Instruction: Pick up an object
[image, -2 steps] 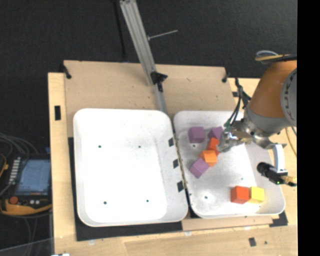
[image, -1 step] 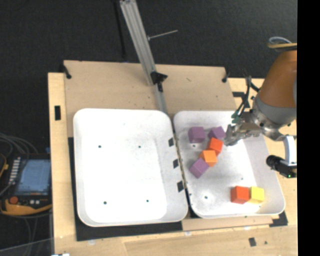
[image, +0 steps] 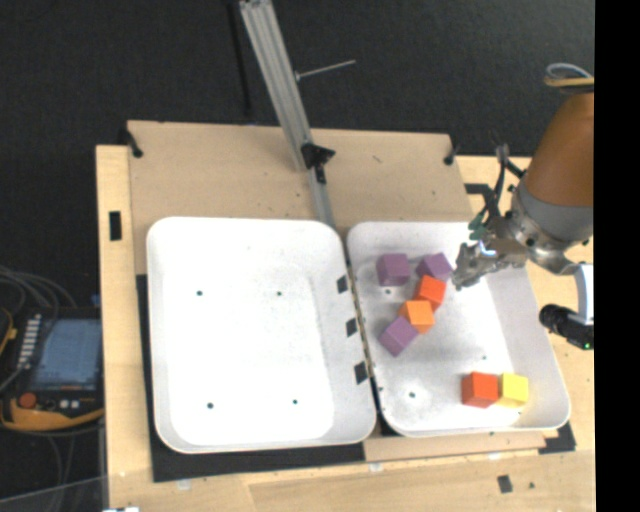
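Over the right bin (image: 520, 330), my pincer (image: 468, 268) hangs just beside the purple cube (image: 436, 265) near the far wall; whether its span is wide or narrow, I cannot tell. Second purple cube (image: 393, 268), red-orange cube (image: 431, 290), orange cube (image: 419, 314) and third purple cube (image: 398, 336) cluster adjacent. Red cube (image: 481, 389) touches yellow cube (image: 514, 388) at the near edge.

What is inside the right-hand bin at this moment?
The right bin holds seven blocks: three purple, two orange, one red, one yellow. The gripper covers a patch beside them.
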